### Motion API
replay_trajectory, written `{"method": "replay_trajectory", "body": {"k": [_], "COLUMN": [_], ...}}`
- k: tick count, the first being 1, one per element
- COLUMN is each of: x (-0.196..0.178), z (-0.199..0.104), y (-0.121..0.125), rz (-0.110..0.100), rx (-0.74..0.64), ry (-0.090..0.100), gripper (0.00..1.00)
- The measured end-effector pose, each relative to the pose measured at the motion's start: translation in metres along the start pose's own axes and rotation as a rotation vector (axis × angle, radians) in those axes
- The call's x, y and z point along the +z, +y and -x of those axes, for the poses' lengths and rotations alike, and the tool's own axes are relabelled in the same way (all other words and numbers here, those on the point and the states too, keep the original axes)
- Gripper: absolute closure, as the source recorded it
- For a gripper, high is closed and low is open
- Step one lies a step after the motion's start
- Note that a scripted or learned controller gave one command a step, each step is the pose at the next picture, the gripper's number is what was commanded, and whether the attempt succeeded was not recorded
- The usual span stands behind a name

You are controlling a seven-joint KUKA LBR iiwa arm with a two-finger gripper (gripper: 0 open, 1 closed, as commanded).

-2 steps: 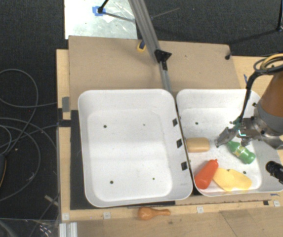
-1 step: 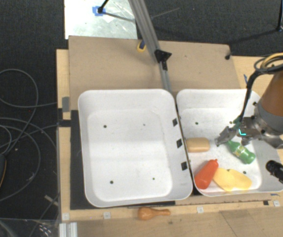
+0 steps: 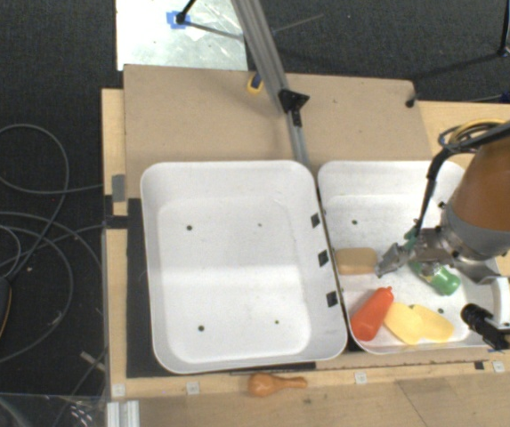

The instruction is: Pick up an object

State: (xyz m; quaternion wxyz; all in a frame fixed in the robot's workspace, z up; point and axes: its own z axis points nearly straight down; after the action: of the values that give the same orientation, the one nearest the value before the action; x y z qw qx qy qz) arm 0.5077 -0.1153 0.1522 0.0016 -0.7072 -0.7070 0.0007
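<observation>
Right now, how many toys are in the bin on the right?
4: a tan block at the left wall, a red bottle-shaped toy, a yellow piece beside it, a green toy under the gripper. The arm may hide more.

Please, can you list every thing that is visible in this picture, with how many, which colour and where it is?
White bins: 2, white, side by side on the bench; left bin, right bin.
Tan block: 1, tan, right bin, left side.
Red object: 1, red-orange, right bin, near edge.
Yellow object: 1, yellow, right bin, beside the red one.
Green object: 1, green, right bin, under the arm.
Wooden object: 1, light brown, bench, in front of the bins.
Pincer: 1, grey, over the right bin.
</observation>
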Motion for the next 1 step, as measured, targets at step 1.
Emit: {"method": "replay_trajectory", "body": {"k": [1], "x": [0.0493], "z": [0.0087], "y": [-0.0051], "rz": [-0.001], "rx": [0.001], "ry": [0.000], "gripper": [0.00]}}
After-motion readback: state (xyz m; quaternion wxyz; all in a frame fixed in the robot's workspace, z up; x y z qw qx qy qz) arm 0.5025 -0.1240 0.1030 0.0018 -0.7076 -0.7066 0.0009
